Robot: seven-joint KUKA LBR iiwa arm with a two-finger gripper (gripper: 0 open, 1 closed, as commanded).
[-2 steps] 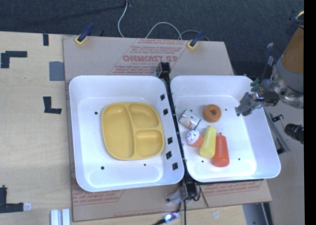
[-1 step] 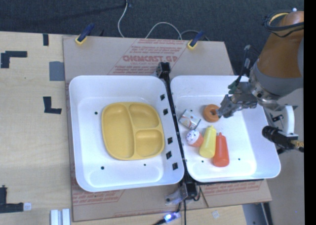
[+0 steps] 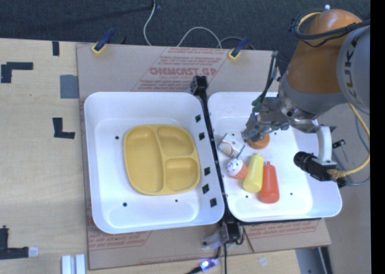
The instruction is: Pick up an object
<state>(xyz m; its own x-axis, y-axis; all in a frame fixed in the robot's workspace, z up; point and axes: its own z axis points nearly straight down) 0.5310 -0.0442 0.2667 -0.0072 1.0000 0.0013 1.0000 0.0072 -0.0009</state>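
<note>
In the left bin (image 3: 102,146), one yellow three-compartment tray (image 3: 161,158) lies flat. In the right bin (image 3: 313,203), five small objects: one pale wrapped piece (image 3: 228,145) near the divider, one white-and-orange toy (image 3: 235,167), one yellow bottle (image 3: 254,172) touching one orange-red bottle (image 3: 269,184), and one orange round item (image 3: 259,142). The gripper (image 3: 257,130) sits directly over the round item; its opening and any hold cannot be told.

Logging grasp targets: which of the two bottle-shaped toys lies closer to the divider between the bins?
The yellow plastic bottle; the orange-red plastic bottle lies beside it, farther from the divider.
</note>
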